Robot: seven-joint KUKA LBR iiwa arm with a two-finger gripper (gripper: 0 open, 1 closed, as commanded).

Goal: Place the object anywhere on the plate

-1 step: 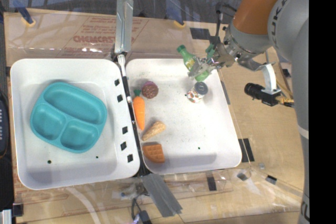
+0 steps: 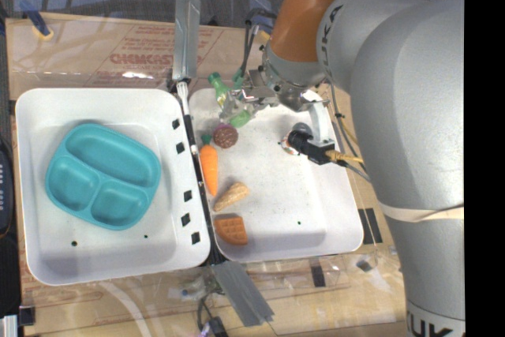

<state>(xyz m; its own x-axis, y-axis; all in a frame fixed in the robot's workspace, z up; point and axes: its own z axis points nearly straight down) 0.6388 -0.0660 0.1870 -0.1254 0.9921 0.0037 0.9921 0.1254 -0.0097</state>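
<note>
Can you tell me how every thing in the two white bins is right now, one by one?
Blue plate: flat in the left bin, nothing on it.
Carrot: lying along the right bin's left wall.
Brown round thing: below the end effector.
Cone: lying on its side.
Waffle: flat near the bin's front corner.
End effector: low in the right bin's back corner.

The arm (image 2: pixel 394 91) hides the right bin's (image 2: pixel 331 201) far corner.
</note>
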